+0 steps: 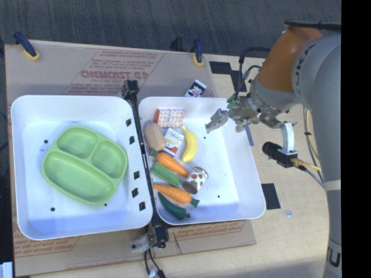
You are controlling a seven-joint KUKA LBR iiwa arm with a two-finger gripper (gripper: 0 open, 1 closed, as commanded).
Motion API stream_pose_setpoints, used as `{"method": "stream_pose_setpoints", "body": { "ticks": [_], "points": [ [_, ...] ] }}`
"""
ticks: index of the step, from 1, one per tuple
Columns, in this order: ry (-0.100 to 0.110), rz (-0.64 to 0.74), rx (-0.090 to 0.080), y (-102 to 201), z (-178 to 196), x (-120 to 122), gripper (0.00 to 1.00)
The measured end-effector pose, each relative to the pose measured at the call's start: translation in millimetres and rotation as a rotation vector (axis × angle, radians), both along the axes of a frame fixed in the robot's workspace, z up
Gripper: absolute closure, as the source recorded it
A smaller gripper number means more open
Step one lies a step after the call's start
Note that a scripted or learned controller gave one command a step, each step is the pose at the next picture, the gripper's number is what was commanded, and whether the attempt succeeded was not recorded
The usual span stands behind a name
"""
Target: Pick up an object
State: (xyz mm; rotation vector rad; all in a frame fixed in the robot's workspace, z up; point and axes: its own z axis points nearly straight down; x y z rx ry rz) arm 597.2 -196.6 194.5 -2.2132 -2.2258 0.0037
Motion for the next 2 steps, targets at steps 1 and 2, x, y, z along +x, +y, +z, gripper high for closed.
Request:
{"method": "stream_pose_setpoints", "body": {
  "ticks": [1,2],
  "points": [
    [-0.005,-0.001,-0.002,-7,132,-32,0.0],
    [0.0,0.001,0.0,17,23,-77,0.0]
  ]
}}
